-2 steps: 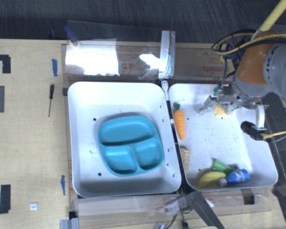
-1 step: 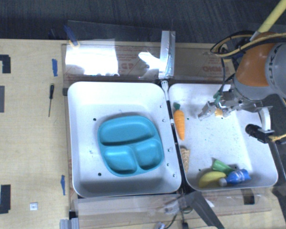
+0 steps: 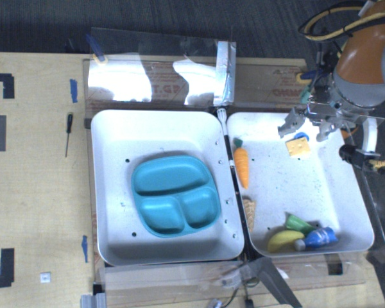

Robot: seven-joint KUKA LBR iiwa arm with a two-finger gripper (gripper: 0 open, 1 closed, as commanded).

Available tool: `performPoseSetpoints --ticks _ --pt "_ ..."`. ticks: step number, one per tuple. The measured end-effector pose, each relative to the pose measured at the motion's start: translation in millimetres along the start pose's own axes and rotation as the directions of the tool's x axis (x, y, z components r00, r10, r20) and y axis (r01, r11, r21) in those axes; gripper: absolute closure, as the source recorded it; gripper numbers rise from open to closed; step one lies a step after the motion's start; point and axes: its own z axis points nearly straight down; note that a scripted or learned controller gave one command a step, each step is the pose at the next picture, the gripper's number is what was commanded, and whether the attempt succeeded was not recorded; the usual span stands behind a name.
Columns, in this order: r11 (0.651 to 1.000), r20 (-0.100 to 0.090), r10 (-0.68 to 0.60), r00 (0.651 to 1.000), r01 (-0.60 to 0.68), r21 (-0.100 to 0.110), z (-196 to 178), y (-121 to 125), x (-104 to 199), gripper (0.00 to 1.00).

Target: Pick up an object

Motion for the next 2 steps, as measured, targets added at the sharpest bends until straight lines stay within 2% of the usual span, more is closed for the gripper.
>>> performPoseSetpoints --ticks 1,2 --pt "0.999 0.001 -0.053 0.999 0.053 0.01 69 31 -49 0.0" --pt "0.999 0.0 -0.042 0.999 0.042 0.001 139 29 -65 0.0"
